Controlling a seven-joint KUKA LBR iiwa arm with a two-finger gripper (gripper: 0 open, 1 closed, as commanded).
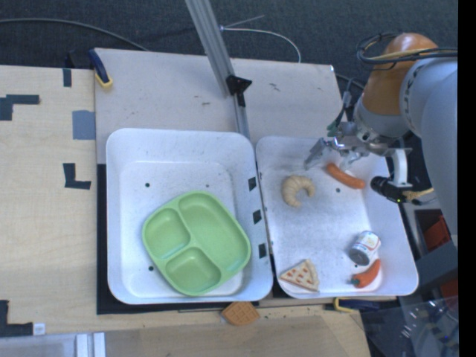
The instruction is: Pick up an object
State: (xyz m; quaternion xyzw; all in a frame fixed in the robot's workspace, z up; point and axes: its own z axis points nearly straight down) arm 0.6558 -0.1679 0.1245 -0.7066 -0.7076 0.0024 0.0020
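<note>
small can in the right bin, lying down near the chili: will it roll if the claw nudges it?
Probably. The can looks cylindrical and seems to lie on its side, so a sideways push would likely roll it. The chili beside it may stop it. Its smooth rounded wall could slip from a loose pinch.

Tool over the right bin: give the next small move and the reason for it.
Probably lower the tool slightly toward the orange sausage lying just below it in the right bin. The tool hangs above the bin's upper part with nothing seen between its fingers, and the sausage is the nearest thing; the croissant lies farther left.
</note>
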